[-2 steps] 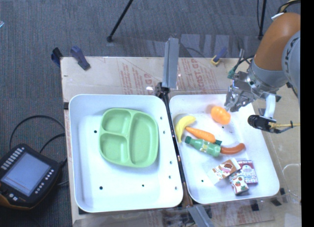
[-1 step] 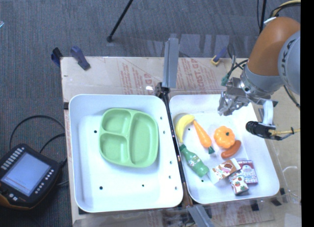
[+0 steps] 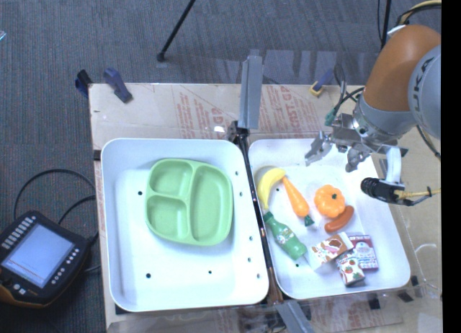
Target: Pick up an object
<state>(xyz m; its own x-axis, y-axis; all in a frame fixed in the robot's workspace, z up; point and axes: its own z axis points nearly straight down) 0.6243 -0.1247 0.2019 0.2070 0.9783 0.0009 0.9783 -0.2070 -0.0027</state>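
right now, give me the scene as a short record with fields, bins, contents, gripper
left bin: holds a green divided plate
right bin: holds a banana, carrot, orange pumpkin, sausage, green bottle, and three small cartons
gripper: open, above the right bin's far edge, nothing between its fingers
nearest item to gripper: pumpkin, apart from it
beside bench: handheld pendant on the floor at the left

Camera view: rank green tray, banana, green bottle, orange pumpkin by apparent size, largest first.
1. green tray, by far the largest
2. and 3. banana and green bottle look alike, so no ranking between them
4. orange pumpkin
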